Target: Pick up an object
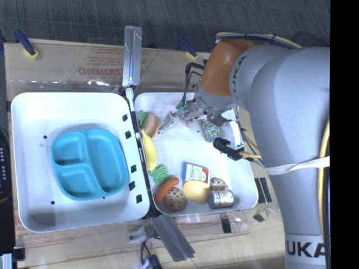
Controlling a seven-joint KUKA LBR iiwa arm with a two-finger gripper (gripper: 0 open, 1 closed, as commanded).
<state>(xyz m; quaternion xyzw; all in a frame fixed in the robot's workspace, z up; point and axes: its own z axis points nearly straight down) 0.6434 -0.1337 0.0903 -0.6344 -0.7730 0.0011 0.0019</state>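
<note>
Nearest me, a tin can [222,198], a lemon [195,191] and a carrot [166,187] are lying untouched along the right bin's [244,179] front edge, a banana [148,150] resting by the divider. Farther back, the gripper [178,116] is hanging low over the rear of that bin; its fingers seem to be standing apart with nothing between them, though the view is poor. So I'd judge nothing is lifted yet; the whole grasp is still waiting.

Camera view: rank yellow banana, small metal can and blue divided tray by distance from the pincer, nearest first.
Measured from the pincer, at the far end of the right bin:
1. Yellow banana, just left of and below it, along the right bin's left wall.
2. Small metal can, at the right bin's near right corner.
3. Blue divided tray, across the divider in the left bin.
</note>
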